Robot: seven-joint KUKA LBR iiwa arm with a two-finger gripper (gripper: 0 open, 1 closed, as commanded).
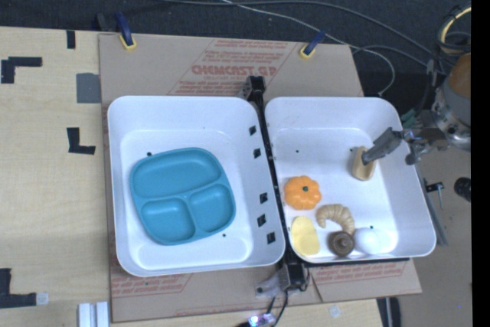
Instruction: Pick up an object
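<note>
Bench [46, 165] carrying two shallow white bins side by side on a cardboard sheet [230, 65]. Left bin [122, 119]: one blue divided plate [182, 194], lying flat, three compartments up. Right bin [321, 115]: orange toy pumpkin [302, 193] near the centre divider; pale yellow piece [305, 236] just nearer; tan croissant [337, 215] to the right of the pumpkin; dark brown round piece [341, 243] touching the croissant's near end; white egg-like piece [374, 240] in the near right corner. Beige piece [361, 165] well apart, toward the right wall. Gripper [370, 155] reaching in from the right, tip at the beige piece's top. State of jaws: cannot tell. Two blue clamps [125, 33] at the sheet's far edge.
</note>
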